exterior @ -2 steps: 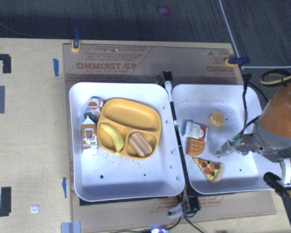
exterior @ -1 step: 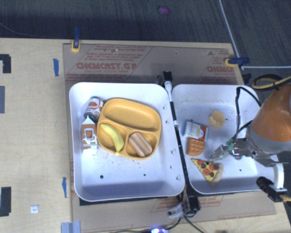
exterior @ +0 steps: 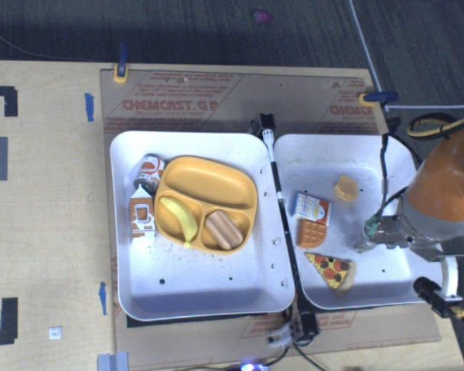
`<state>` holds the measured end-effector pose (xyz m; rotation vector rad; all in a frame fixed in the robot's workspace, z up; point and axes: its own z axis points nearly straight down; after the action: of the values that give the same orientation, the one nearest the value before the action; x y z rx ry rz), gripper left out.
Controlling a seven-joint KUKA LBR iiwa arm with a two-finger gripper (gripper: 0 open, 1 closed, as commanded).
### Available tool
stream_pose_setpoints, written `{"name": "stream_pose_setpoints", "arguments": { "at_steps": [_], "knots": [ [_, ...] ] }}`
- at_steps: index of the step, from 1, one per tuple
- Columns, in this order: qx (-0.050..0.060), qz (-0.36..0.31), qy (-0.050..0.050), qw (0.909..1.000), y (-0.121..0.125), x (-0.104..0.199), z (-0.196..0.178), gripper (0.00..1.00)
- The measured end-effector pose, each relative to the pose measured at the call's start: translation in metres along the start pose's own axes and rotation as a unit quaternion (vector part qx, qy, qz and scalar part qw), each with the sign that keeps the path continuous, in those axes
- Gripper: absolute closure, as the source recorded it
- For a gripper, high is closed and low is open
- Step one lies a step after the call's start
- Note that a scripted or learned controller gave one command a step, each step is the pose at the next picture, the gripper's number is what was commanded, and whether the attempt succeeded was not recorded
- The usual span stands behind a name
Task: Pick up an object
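You can't tell from here how the gripper (exterior: 369,233) is set, low over the right bin (exterior: 387,154). Just left of it: waffle (exterior: 312,232), pizza slice (exterior: 329,268), small carton (exterior: 308,205), all loose.

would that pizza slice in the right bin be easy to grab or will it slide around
The pizza slice lies flat on the right bin floor, so fingers probably find little edge to pinch. It looks like a stiff toy, likely light, and apt to skid on the smooth white surface if pushed.
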<state>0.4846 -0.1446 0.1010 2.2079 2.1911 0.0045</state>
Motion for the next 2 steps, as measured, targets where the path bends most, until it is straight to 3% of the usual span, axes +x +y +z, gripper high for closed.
{"name": "stream_pose_setpoints", "arguments": {
  "at_steps": [1,2],
  "knots": [
    [0.0,0.0,0.0,1.0,0.0,0.0,0.0,0.0],
    [0.005,-0.001,0.004,1.0,-0.003,0.029,0.011,0.0]
  ]
}}
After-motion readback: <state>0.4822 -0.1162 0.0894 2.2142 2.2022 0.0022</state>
